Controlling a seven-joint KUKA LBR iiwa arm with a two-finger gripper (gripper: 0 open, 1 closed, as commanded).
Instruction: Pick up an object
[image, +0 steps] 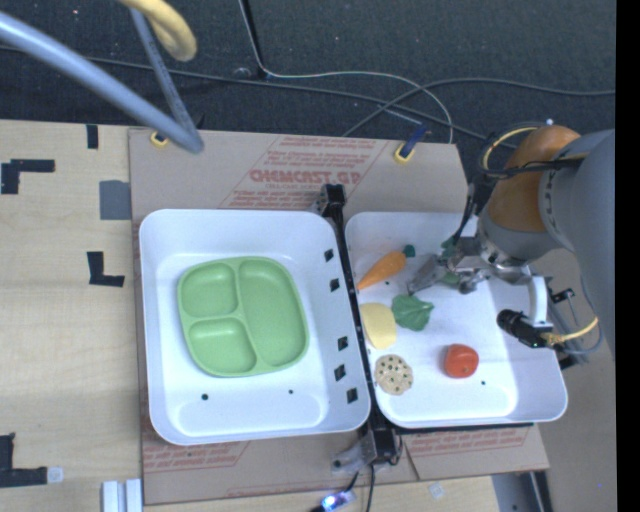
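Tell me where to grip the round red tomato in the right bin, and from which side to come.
Grip the round red tomato across its widest middle, coming straight down from above. It sits alone on the right white bin's floor, apart from the speckled round cookie and the green leafy piece, so fingers probably fit on either side. Being round, it may roll if pinched off centre.

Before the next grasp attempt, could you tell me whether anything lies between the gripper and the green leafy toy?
Nothing visible does. The gripper hangs just above the green leafy toy in the right bin; the carrot lies off to its left.
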